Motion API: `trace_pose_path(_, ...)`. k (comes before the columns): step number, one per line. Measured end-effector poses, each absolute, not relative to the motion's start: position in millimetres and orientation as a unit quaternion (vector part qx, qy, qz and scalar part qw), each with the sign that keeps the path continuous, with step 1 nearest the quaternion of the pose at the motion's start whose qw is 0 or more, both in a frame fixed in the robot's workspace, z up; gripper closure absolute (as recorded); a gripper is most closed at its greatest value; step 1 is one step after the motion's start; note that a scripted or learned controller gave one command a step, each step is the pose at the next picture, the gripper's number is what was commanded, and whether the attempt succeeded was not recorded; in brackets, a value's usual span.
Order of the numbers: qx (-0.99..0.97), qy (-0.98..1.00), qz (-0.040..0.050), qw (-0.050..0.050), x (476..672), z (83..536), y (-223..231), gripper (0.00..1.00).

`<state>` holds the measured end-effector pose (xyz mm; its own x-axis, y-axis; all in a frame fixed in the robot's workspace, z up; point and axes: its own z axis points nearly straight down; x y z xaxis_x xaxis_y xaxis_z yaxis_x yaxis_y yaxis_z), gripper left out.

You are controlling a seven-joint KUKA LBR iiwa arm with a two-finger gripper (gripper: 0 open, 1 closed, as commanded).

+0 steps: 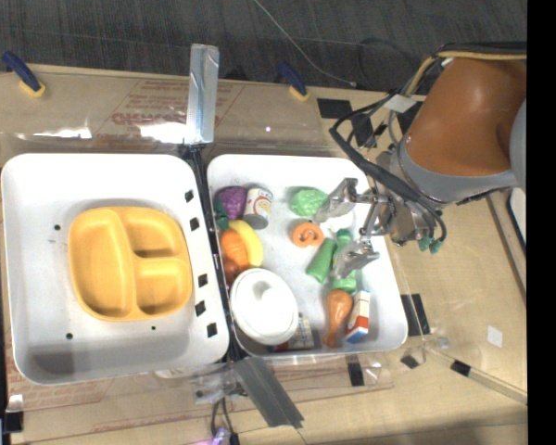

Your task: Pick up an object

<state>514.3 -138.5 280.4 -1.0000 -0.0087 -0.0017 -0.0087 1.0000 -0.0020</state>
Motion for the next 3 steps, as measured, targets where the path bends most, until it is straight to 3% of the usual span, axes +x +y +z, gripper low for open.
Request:
trace_pose_path(1, -0.02, 1.0, -0.0016, 0.006, 507.0, 105.3, -164.2, 0.0)
trace_pose_path(2, -0.025, 1.0, -0.0026, 0.007, 508.9, 115.5, -162.7, 1.0)
trace_pose_path(3, 0.092, 0.996, -0.0014, 0.005, 633.0, 228.3, -206.0, 1.0)
